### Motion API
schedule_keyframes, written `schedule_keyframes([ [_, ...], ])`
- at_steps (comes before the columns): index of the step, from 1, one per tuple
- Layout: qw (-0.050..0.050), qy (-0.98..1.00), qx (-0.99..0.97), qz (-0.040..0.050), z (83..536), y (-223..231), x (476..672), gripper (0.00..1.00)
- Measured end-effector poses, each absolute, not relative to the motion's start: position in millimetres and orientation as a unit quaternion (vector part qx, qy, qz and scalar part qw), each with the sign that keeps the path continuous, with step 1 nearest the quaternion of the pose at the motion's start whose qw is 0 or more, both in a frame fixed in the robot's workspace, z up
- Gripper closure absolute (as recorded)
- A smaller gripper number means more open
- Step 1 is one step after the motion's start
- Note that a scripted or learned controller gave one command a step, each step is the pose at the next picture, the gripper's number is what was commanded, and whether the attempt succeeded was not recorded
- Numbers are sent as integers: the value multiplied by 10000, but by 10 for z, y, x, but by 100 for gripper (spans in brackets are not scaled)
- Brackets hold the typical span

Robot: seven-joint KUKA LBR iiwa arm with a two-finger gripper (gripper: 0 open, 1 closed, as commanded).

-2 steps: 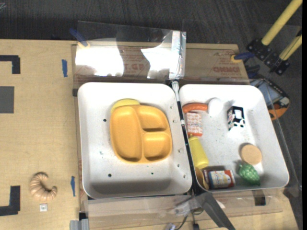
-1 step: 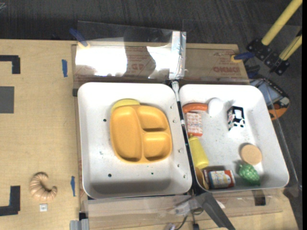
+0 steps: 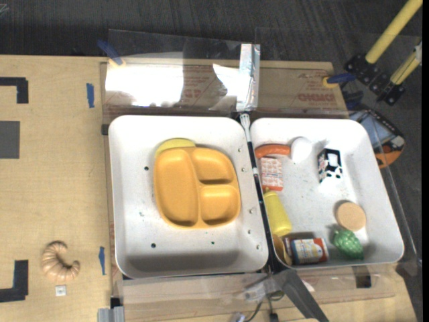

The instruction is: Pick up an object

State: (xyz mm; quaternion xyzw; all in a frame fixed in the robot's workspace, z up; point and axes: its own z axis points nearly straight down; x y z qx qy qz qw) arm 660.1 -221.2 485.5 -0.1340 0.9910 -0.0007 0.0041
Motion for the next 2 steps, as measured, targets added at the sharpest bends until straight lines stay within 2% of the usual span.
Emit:
schedule_keyframes([
  [1, 53, 9555, -2949, -21, 4874, -2215, 6680, 100],
  [2, 53, 8756, -4829, -27, 4870, -2218, 6678, 100],
])
